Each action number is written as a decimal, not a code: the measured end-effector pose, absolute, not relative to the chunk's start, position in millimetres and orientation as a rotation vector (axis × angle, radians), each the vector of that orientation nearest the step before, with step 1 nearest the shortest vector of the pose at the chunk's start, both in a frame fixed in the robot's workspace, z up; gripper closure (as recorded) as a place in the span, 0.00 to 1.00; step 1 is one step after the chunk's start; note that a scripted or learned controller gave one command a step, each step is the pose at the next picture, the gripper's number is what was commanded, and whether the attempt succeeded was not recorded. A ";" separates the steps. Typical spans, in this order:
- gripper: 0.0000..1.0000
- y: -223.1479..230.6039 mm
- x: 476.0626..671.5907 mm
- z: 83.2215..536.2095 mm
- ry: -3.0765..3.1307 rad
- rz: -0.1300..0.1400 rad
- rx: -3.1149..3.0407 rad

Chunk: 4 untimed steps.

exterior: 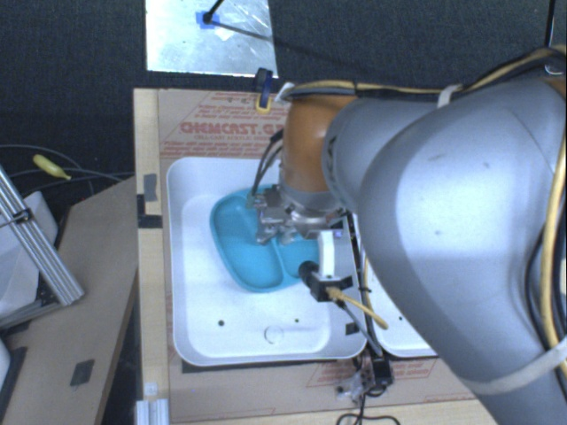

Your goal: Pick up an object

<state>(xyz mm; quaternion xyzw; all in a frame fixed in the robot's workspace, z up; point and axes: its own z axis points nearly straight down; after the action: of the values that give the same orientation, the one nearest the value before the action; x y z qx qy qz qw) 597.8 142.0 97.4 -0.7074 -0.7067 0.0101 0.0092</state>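
Note:
A translucent blue plastic object, shaped like a shallow dish, lies in the left white bin, toward its middle and right side. The grey arm with its orange band reaches down over the bin from the right. My gripper sits low over the blue object's right part, and the wrist body hides the place where it meets the object. A small white block and black fitting hang off the wrist beside the blue object.
The right bin is mostly covered by the arm's large grey link. Brown cardboard lies under and behind the bins. A metal frame stands at the left, off the bench. Cables trail near the front edge.

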 end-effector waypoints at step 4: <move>1.00 163.8 593.6 99.7 -2.221 -0.012 -2.224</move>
<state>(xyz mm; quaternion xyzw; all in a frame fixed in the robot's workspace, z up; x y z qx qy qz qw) 593.6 163.8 99.7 -0.7076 -0.7066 -0.0038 -0.0008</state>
